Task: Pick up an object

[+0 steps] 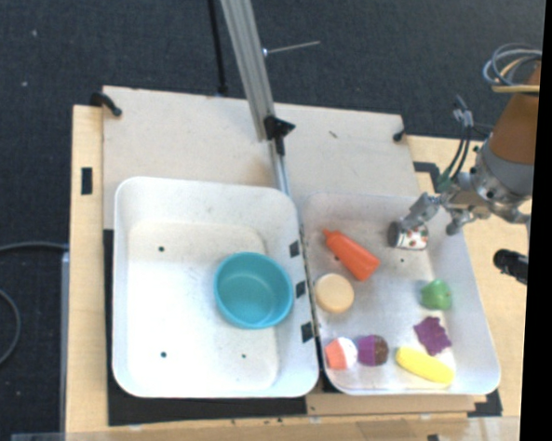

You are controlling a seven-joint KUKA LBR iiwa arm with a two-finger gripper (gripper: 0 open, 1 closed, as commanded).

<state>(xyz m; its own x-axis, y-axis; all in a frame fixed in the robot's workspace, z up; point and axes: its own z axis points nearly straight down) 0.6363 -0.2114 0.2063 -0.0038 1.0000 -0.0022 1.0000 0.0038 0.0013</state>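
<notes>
My gripper (426, 230) hangs over the far right part of the right bin (476, 302), with its two fingers spread apart and open. A small white and red object (412, 239) lies just by the left fingertip (398, 234); I cannot tell whether they touch. Also in the right bin are an orange carrot (351, 254), a tan round piece (335, 293), a green piece (436, 295), a purple piece (432, 334), a yellow banana (425, 366), a red and white piece (341, 353) and a dark purple piece (372, 349).
The left bin (143, 253) holds a blue bowl (253, 290) near its right wall. A slanted metal pole (256, 83) rises from the back between the bins. The arm's orange band (517, 127) stands at the right edge.
</notes>
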